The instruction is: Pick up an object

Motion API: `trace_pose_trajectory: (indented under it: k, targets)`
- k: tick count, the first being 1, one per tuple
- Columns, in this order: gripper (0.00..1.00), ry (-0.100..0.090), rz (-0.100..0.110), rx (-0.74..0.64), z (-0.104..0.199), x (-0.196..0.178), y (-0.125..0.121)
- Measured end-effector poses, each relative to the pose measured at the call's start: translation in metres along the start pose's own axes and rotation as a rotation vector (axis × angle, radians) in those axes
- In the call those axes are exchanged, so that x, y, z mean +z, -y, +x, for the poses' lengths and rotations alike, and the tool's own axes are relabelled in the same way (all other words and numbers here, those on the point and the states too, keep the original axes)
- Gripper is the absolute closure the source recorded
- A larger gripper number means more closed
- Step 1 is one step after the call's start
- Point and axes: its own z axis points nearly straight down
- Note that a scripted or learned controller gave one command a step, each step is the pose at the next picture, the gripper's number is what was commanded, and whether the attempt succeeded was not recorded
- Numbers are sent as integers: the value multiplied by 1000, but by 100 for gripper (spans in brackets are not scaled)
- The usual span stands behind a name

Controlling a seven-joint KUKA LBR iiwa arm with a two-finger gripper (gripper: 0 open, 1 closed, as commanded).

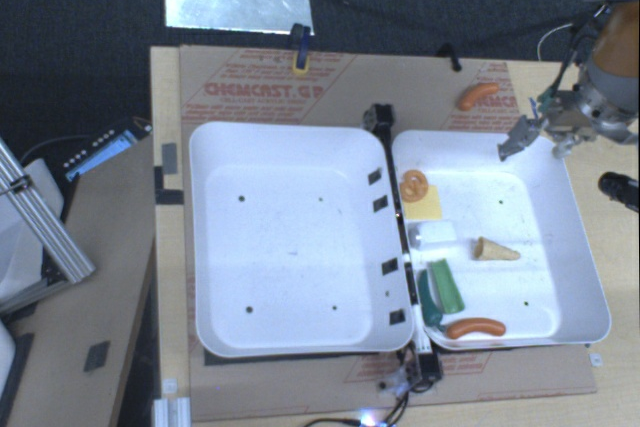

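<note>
pincer (540,128) poised above the far right corner of the right bin (575,245), its two fingers spread apart with nothing between them. objects lie below and to its left inside that bin: pretzel (414,184) on a yellow slice (424,205), white block (435,235), cone (495,251), green piece (445,284), sausage (475,327) (a second sausage (478,96) rests on the surface, just left of the pincer).

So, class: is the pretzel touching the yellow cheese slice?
Touching. The camera view shows the pretzel overlapping the cheese slice's upper left corner, no gap.
</note>
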Motion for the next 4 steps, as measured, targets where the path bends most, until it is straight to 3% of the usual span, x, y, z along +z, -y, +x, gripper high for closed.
trace_pose_trajectory:
  k: [1, 2, 4]
  targets:
    - [0, -5, 5, -9, 85, 86, -37]
    - [100, 0, -4, -4, 79, 69, -39]
    - [100, -4, -6, -8, 190, -10, -39]
